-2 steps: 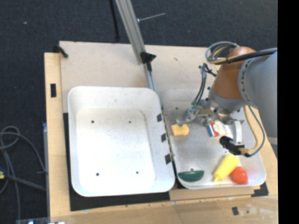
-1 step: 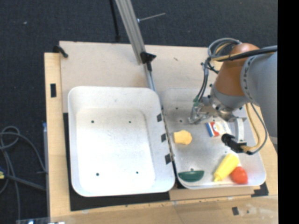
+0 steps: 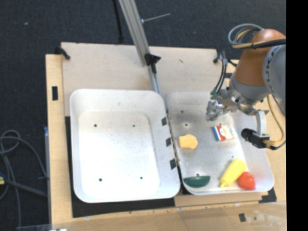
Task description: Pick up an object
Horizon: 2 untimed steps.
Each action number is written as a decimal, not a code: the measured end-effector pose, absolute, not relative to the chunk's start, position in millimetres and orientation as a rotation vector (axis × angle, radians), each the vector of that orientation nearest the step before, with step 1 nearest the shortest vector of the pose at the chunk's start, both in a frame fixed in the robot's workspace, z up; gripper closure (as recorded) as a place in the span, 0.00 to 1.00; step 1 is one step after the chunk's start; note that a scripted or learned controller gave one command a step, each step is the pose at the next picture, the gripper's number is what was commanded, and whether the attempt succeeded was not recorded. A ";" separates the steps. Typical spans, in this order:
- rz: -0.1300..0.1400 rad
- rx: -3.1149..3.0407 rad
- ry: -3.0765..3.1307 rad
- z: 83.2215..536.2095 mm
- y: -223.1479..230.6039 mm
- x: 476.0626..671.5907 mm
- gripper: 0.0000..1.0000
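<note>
Left bin: white, shallow, beside the right bin.
Right bin: white, bearing all the loose things.
Yellow lump: near the right bin's left wall, mid-depth.
Green piece: dark, at the near rim, left of the yellow bottle.
Gripper: over the far part of the right bin, above the small box; grasp impossible to tell.
Small box: white with red and blue, just below the gripper, apart from it.
Yellow bottle: tilted, near corner, touching the red ball.
Red ball: at the near right corner.
</note>
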<state>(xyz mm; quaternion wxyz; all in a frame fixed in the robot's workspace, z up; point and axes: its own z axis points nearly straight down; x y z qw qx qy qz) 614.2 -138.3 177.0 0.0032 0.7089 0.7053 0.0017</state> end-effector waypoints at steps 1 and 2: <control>0.006 2.213 2.221 225.5 -139.7 615.8 1.00; 0.001 2.215 2.228 220.7 -83.1 611.2 1.00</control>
